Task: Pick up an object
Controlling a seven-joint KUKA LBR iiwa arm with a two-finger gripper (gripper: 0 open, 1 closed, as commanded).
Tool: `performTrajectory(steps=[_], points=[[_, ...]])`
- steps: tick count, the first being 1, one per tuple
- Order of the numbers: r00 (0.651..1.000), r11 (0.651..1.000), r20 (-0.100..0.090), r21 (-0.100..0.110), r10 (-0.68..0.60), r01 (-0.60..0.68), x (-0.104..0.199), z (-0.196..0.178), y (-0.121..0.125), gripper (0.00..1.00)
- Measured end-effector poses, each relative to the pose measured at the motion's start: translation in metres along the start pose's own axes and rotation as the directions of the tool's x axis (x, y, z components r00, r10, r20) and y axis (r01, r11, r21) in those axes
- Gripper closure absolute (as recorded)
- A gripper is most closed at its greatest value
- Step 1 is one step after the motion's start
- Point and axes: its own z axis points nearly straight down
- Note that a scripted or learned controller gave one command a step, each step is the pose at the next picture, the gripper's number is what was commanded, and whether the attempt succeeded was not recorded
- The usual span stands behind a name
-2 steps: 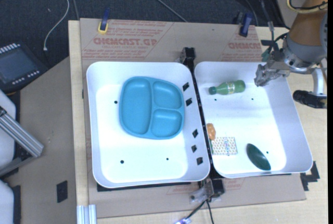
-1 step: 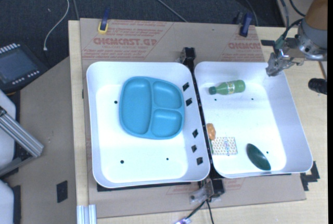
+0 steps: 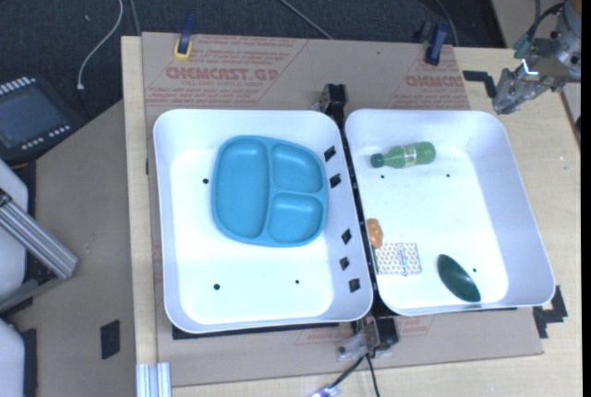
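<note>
Nearest the camera, along the front wall of the right bin (image 3: 517, 201), lie three small things: a dark green oval piece (image 3: 458, 278) toward the front right corner, a patterned white packet (image 3: 398, 258) just beside the divider, and a small orange-brown lump (image 3: 374, 232) touching the packet's upper left corner. Further back in the same bin a green bottle (image 3: 404, 155) lies on its side, cap toward the divider, well apart from the rest. The left bin (image 3: 175, 229) carries a blue divided plate (image 3: 270, 190) set flat in its middle.

At the upper right the claw (image 3: 513, 93) hangs outside the right bin, over the tabletop (image 3: 554, 146) past the bin's back right corner. It is small and partly blurred, so I cannot tell whether it is open or closed; nothing is seen in it.

No object is lifted yet, so the step in hand looks like the approach. The bottle seems the best target: it lies closest to the claw, alone, with free floor on every side. A good grasp would probably come straight down over its middle, closing across the narrow body rather than along its length, since a round bottle may roll if pushed off centre. The flat packet and the plate would likely be harder to get under.
</note>
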Motion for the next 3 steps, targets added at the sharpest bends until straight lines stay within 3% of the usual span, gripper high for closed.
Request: performTrajectory(steps=[2, 3], points=[[1.000, 1.000, -0.006, 0.013, -0.005, 0.005, 0.110, 0.022, -0.023, 1.00], [1.000, 1.000, -0.005, 0.013, -0.003, 0.003, 0.151, 0.020, -0.048, 1.00]])
